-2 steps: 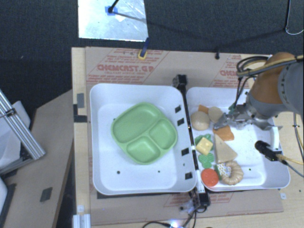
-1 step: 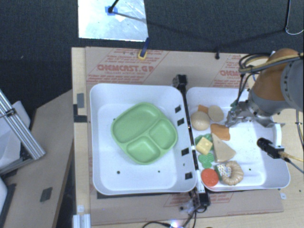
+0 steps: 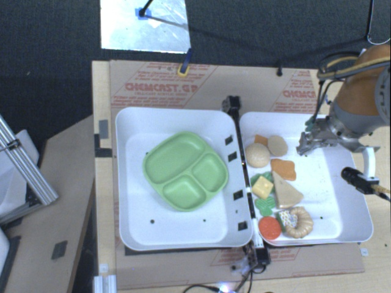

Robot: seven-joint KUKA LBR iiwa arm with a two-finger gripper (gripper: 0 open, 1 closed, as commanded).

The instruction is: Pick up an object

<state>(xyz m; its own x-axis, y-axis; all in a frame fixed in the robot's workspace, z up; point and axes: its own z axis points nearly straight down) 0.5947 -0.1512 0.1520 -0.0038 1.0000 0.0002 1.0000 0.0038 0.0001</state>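
The right bin (image 3: 333, 191) holds several toy foods along its left side. Among them are a white ball (image 3: 257, 156), a tan round piece (image 3: 278, 145), an orange wedge (image 3: 284, 168), a yellow cube (image 3: 263, 186) and a beige wedge (image 3: 288, 195). Nearer the front lie a green piece (image 3: 265, 206), a red tomato (image 3: 270, 227) and a speckled ring (image 3: 297, 221). My gripper (image 3: 305, 145) hangs over the bin's upper right part. It is just right of the tan round piece and apart from it, with nothing seen in it.
The left bin (image 3: 135, 224) carries a green divided plate (image 3: 185, 171). A black divider with clips (image 3: 239, 163) runs between the bins. A black cylindrical part (image 3: 359, 180) juts over the right bin's right rim. The right half of the right bin's floor is bare.
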